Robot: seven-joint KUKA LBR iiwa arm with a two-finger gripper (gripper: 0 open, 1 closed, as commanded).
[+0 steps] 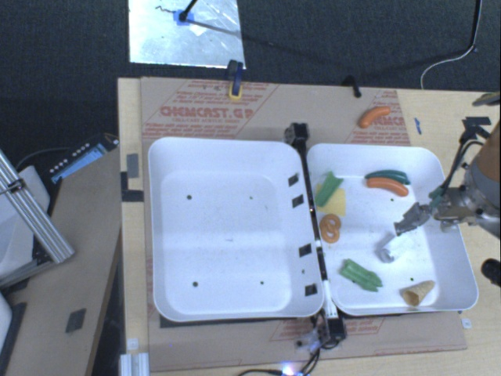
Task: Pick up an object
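gripper [389,243] mid right bin [427,160], toys ringing edges

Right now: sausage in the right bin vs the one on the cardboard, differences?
The bin sausage lies inside the right bin, nearly level, touching a dark green piece. The cardboard sausage lies outside both bins on the cardboard sheet, tilted up to the right, alone. Both are orange, elongated and look similar in size.

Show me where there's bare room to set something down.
The left bin floor is bare wall to wall. The right bin is crowded: pretzel, green pieces, cone and pincer; a small patch lies between the sausage and pincer.
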